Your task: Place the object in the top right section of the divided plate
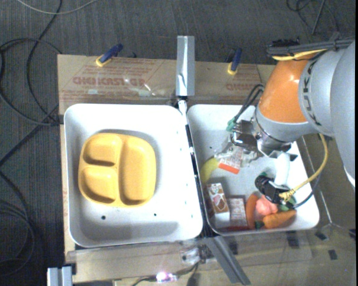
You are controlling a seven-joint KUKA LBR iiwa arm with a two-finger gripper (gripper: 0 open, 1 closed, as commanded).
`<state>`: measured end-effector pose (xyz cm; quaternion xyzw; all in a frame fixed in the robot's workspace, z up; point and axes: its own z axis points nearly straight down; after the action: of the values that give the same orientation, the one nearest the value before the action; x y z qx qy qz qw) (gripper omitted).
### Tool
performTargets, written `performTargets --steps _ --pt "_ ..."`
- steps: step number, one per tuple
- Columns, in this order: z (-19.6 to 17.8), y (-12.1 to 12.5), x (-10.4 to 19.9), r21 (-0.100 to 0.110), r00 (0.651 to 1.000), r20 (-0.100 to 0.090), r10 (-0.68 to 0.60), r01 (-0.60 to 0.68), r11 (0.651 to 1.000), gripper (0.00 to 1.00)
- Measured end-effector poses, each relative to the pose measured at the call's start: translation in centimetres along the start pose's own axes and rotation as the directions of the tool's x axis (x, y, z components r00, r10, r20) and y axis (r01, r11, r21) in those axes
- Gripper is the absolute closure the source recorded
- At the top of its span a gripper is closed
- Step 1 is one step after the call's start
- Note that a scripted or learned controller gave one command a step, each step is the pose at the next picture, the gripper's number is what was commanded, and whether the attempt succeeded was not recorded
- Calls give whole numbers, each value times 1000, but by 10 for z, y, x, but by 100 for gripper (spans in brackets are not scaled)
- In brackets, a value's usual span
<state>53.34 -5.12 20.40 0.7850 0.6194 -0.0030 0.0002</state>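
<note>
From my station I see the arm [313,94] hanging over the right bin [198,159], while the left bin [71,219] holds the yellow divided plate [117,168] with all its sections bare, so I judge nothing has been delivered yet. The gripper [241,143] sits low among the clutter, just above a clear packet with an orange corner [230,162] beside a yellowish fruit [209,168]; that packet may be the target, but I cannot tell whether the hand is released or clenched on anything. Pick, carry and drop into the top right section remain.
</note>
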Motion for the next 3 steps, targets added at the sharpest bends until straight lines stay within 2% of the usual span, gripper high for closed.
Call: performTargets --steps 1,2,3 --pt "17 -53 5 4 1000 -3 24 -24 1000 100" --pt "19 -73 87 4 998 -2 66 -66 998 100" --pt "-24 -87 147 2 989 -2 -147 147 989 100"
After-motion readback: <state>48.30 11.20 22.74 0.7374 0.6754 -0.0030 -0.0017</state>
